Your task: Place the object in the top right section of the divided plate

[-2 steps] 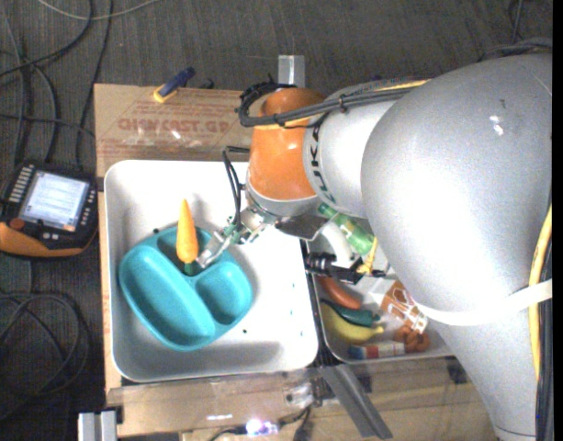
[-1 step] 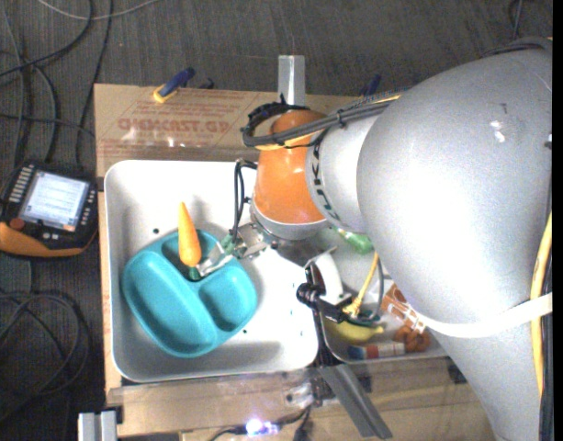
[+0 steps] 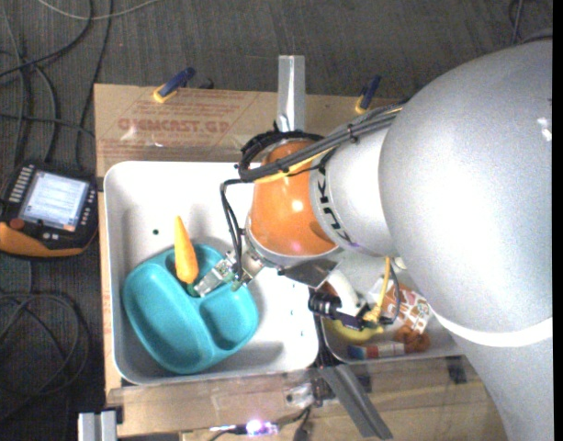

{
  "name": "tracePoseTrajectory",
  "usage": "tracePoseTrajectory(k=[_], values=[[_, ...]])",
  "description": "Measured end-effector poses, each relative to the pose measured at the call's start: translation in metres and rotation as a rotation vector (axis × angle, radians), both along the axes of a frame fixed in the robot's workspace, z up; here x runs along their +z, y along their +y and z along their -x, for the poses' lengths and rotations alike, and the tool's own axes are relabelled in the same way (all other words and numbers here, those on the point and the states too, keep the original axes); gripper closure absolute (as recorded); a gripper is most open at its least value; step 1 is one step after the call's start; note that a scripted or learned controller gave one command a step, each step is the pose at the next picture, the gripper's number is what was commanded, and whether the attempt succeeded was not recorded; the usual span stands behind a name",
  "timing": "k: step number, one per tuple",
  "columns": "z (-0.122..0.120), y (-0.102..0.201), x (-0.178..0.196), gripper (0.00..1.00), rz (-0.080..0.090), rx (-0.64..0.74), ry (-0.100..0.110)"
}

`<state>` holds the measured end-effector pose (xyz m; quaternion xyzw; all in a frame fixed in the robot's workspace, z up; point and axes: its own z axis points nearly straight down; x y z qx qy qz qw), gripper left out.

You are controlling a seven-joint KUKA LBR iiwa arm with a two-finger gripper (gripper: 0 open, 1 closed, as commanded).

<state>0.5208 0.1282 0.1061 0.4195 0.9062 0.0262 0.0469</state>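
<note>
At the far left, well away from the jaws, a handheld control pad point(image 3: 44, 209) with a lit screen and an orange rim lies on the dark floor among black cables. Next comes the worktop point(image 3: 171, 122), with a sheet of printed cardboard over it and two clamps at its back edge. The left white bin point(image 3: 134, 184) sits on it and holds a teal divided plate point(image 3: 175, 324). An orange carrot point(image 3: 185, 250) stands tilted with its thick end on the plate's upper rim, at the edge of the top right section, and its tip pointing up and away; it lies just left of the jaws point(image 3: 219, 275). The jaws hang over that same top right section, close above the plate, and their metal fingers point(image 3: 208, 283) look slightly apart with nothing between them, the carrot beside them rather than gripped. To the right of the jaws the orange band and the big grey arm point(image 3: 446, 209) cover much of the right bin point(image 3: 391, 355), where a yellow item and some small packets show near the bottom.
</note>
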Motion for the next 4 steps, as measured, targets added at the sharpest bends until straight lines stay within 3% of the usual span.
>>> tracePoseTrajectory(k=[1, 2, 4], values=[[0.007, 0.017, 0.01, 0.0, 0.045, 0.38, 0.008], [-0.001, 0.029, 0.007, 0.0, 0.098, 0.889, -0.019], [-0.008, 0.037, 0.007, 0.0, 0.129, 1.086, -0.01]])
